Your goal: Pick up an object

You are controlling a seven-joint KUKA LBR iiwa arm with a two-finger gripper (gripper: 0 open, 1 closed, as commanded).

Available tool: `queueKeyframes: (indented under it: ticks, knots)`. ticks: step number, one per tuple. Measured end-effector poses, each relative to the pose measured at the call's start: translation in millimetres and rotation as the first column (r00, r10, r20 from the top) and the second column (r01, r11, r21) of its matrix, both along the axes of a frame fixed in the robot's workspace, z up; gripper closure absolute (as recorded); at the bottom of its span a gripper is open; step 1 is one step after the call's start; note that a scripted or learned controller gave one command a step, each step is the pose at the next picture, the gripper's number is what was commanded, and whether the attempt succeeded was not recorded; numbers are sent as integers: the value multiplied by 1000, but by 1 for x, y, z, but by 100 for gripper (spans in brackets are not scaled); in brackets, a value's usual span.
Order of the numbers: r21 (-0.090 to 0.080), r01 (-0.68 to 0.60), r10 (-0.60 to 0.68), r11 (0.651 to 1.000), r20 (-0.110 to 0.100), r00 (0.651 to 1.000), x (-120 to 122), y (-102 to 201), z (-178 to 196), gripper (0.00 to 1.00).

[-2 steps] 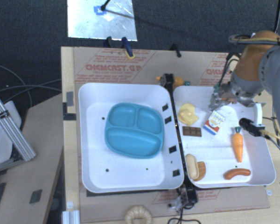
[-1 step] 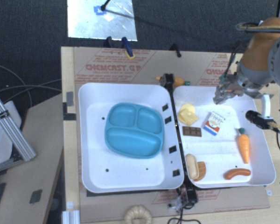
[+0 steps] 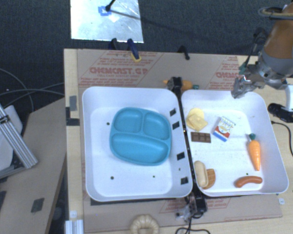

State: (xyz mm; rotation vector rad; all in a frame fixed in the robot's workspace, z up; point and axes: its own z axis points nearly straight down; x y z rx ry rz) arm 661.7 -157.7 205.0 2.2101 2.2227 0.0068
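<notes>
A blue divided plate (image 3: 140,141) is lying in the left bin (image 3: 95,130), while the right bin (image 3: 273,165) is holding the toy foods — a yellow chip-like piece (image 3: 197,119) and a chocolate bar (image 3: 201,137) at its left side, a hot dog bun (image 3: 203,174) in the near left corner, a small red, white and blue carton (image 3: 223,128) at the centre, then a sausage (image 3: 248,181) and a carrot (image 3: 254,152) toward the right. Above the right bin's far right corner the gripper (image 3: 240,90) is hanging from the grey and orange arm (image 3: 282,43) — nothing is showing between its fingers, and how far apart they are standing cannot be told.
</notes>
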Motion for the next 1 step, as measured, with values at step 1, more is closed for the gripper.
queueKeyframes:
  ticks: [1]
  knots:
    - [1,0,0,1000,-3,1000,1,0,21,100]
